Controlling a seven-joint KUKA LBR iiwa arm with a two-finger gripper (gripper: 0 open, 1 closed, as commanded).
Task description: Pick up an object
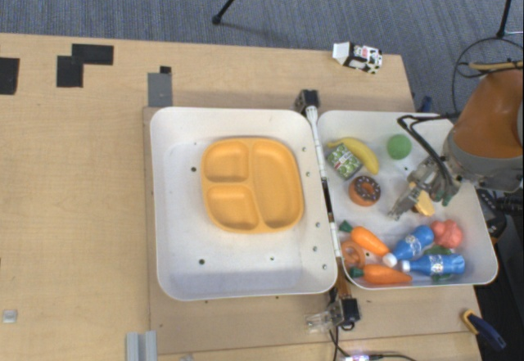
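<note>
Here the gripper (419, 194) hangs low inside the right bin (483, 257), toward its 3 o'clock side, with the grey arm and its orange band (491, 110) coming in from the right. Its fingers look slightly apart, their tips set around a small yellow object (425, 205) on the bin floor; whether they actually press on it I cannot tell, so I would not call it held.

That yellow piece is the likely target. It looks like a small, light plastic toy, stiff and smooth, so it may slip or pop out if pinched off-centre; a grip across its narrowest middle seems safest.

Around it the bin is crowded. At 12 o'clock from the gripper sits a green ball (399, 146); at 9 o'clock a round brown disc (364, 189); further toward 10 o'clock a banana (363, 153) lies touching a green packet (343, 160). At 5 o'clock a pink lump (447, 232) rests beside two blue bottles (426, 253), and carrots (372, 257) lie along the bin's 7 o'clock corner. All seem light toy pieces; the round ones would roll if nudged.

The left bin (176, 269) holds a yellow divided tray (250, 184) at its centre, well apart from the work. Both bins sit side by side on the tan surface (74, 212).
</note>
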